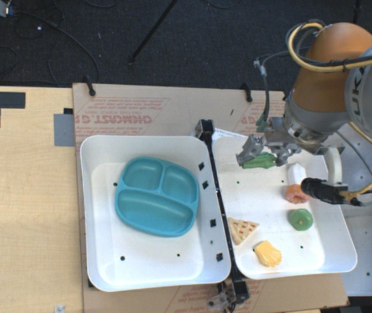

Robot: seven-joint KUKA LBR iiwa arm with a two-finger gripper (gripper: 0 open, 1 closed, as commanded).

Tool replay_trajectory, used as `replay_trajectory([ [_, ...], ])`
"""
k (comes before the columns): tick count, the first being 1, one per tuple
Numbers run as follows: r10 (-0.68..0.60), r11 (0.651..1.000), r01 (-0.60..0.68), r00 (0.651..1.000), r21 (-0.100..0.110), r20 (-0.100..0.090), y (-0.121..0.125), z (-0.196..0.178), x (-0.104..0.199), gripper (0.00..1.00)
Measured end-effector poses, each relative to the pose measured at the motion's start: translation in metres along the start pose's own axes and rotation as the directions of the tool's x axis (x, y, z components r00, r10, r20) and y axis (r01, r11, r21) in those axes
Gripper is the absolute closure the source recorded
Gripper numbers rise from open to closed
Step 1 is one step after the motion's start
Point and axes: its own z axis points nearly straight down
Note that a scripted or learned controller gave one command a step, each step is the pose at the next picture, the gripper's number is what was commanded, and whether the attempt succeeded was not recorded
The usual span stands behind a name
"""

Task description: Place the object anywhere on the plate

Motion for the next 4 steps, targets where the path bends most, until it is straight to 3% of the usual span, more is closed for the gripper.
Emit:
replay_trajectory([
  [4, -0.001, 1.000, 0.001, 1.000, 0.005, 0.002, -0.019, 0.036, 0.213, 1.00],
])
